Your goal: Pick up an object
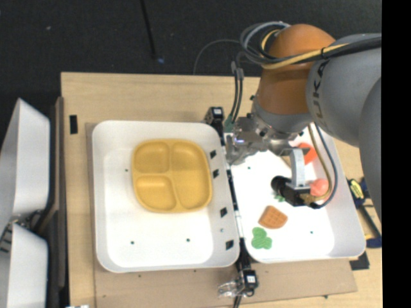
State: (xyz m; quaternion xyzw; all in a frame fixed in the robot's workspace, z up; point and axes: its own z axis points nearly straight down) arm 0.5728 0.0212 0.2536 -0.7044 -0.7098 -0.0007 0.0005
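Found end effector [247, 140] at eleven o'clock of right-hand shallow white bin [324, 239], probably to grasp; could not tell apart or together; saw flat orange waffle-shaped piece [273, 218] free at six o'clock.

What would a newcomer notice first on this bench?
The yellow divided plate in the middle of the left bin stands out most. The arm's orange band looms above the right bin, its end effector near that bin's far left corner; an orange waffle-like piece and a green piece lie near its front edge.
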